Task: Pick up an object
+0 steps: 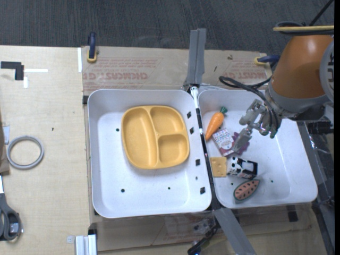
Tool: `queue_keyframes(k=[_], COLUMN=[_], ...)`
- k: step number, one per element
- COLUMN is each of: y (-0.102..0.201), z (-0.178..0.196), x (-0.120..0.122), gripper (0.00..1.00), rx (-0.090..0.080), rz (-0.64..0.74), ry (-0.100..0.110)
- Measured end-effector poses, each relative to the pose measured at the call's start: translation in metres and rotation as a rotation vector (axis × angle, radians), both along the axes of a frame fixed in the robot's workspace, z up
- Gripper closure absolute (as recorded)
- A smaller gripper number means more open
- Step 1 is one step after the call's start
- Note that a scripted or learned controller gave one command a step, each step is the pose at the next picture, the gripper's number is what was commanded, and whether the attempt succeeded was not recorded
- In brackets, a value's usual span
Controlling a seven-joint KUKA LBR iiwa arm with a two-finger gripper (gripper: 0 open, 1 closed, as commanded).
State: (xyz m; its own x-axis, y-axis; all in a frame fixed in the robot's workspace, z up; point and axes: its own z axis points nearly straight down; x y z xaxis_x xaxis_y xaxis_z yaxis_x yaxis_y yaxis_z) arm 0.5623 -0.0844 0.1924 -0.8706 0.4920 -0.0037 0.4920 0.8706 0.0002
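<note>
The claw [254, 125] hangs over the right bin [297, 179] with its fingers spread and nothing between them; below and to its left lie a purple-and-white packet [223, 140], a toy carrot [214, 124], a cracker-like square [218, 166], a black-and-white cow figure [243, 168] and a flat oval piece [246, 189]; the left bin [101, 158] holds a yellow divided plate [155, 137]. Recommended: select one isolated item, likely the packet nearest the claw; centre the fingers astride it; descend vertically; close only at bin-floor level; avoid the bin divider.

A grey tape roll [24, 152] lay left of the left bin [101, 195], scissors [8, 222] below it.
</note>
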Motion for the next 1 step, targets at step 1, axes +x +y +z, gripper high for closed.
queue_keyframes(k=[1], y=[-0.0199], z=[-0.0948], x=[0.0583], gripper=[0.00], rx=[0.002], rz=[-0.275], ry=[-0.007])
